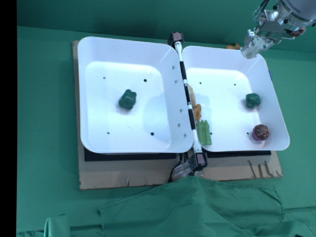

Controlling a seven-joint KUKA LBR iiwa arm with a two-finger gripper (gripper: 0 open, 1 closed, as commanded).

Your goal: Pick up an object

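Observation:
My gripper [252, 45] hangs above the far rim of the right bin [224, 53], near its back right corner, well above the objects. In the right bin lie a dark green pepper-like piece [253, 100], a dark red berry-like ball [260, 132], a green asparagus bundle [204, 132] and an orange piece [196, 111] against the left wall. The left bin [98, 48] holds one green pepper-like piece [127, 99] near its middle. Nothing shows between the gripper's fingers.
A black-and-white bar [183, 83] runs between the two bins. The bins rest on a cardboard sheet [123, 179] on the green bench. Crumpled green cloth [197, 209] lies at the front. A small orange thing [232, 47] sits behind the right bin.

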